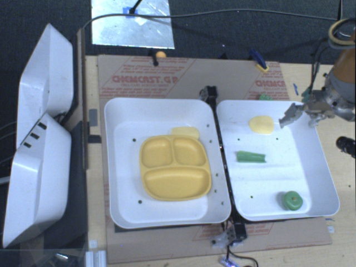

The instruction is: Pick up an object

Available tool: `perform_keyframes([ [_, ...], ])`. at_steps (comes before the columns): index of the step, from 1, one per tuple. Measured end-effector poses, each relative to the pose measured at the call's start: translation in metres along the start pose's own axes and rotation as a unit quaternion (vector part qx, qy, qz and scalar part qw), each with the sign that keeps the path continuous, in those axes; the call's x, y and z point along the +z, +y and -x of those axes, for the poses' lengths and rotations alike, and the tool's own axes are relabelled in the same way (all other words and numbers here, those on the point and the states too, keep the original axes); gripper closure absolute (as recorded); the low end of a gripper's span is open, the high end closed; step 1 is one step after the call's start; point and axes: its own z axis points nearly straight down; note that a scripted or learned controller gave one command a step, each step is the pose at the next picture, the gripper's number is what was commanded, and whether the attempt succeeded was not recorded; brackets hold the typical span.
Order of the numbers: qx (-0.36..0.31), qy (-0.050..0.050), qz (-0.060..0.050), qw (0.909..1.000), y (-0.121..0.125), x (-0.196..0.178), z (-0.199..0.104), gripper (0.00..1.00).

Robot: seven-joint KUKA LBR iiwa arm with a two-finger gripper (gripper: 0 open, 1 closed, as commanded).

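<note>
The gripper (301,115) hangs at the right bin's (320,166) two o'clock corner, fingers spread, holding nothing. At its nine o'clock lies a pale yellow piece (261,124); the arm (345,74) is cut off at the frame edge.

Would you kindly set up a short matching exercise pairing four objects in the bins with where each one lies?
Things:
1. yellow divided tray
2. pale yellow piece
3. green stick
4. round green object

Places:
A. right bin, near front corner
B. left bin, middle
C. right bin, far end, beside the gripper
D. right bin, middle

Pairs: 1-B, 2-C, 3-D, 4-A
</note>
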Motion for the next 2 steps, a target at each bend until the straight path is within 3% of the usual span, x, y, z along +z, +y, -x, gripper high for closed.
perform_keyframes([
  [1, 0.0, 0.0, 0.0, 1.0, -0.0137, -0.0284, 0.0173, 0.0],
  [2, -0.001, 0.0, -0.001, 1.0, -0.0136, -0.027, 0.0162, 0.0],
])
